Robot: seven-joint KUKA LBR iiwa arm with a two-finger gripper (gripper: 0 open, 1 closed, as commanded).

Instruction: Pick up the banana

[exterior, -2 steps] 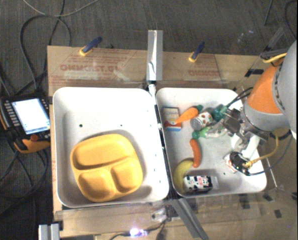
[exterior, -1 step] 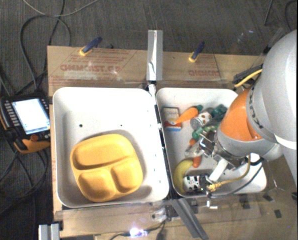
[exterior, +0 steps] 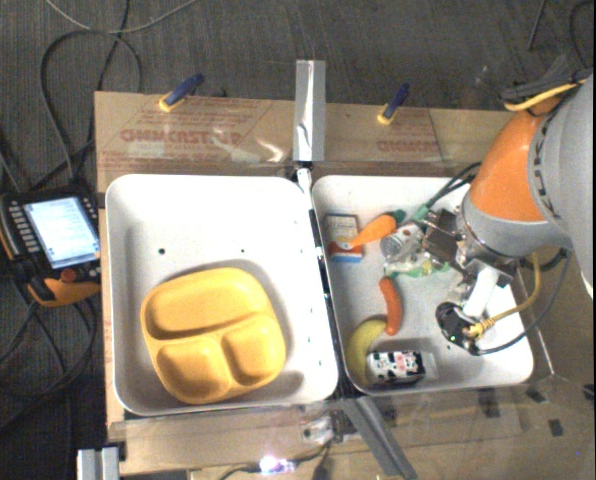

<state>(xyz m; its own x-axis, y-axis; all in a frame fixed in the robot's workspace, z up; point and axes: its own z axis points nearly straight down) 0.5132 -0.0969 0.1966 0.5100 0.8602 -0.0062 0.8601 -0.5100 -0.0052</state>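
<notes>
Looming closest to the lens, the grey KUKA arm with its orange band [exterior: 518, 173] enters from the right and hangs over the right-hand shallow white bin [exterior: 508, 368]; its two-finger gripper [exterior: 410, 248] sits low over the middle of that bin, and whether the claw is apart or together I cannot tell, since the metal tip is a blur against the clutter.

Next in size, the left-hand shallow white bin [exterior: 138, 218] carries a yellow plastic plate with three compartments [exterior: 215, 331], lying toward its near side; the plate bears nothing.

Within the right bin the things are smaller; an orange carrot with a green top [exterior: 376, 230] lies beside the gripper, touching a small blue and white packet [exterior: 342, 236] at the bin's far left; a red-orange chilli-shaped piece [exterior: 391, 304] lies just below the gripper; the yellow-green banana [exterior: 366, 338] curves along the near left part of the bin, just beside a small black box with white markings [exterior: 395, 365].

By my reading the task has barely begun; the banana rests on the bin floor, apart from the gripper, with the chilli piece between them; nothing appears lifted. What is left is the whole pick: moving toward the near left corner, descending, closing on the fruit and raising it.
</notes>
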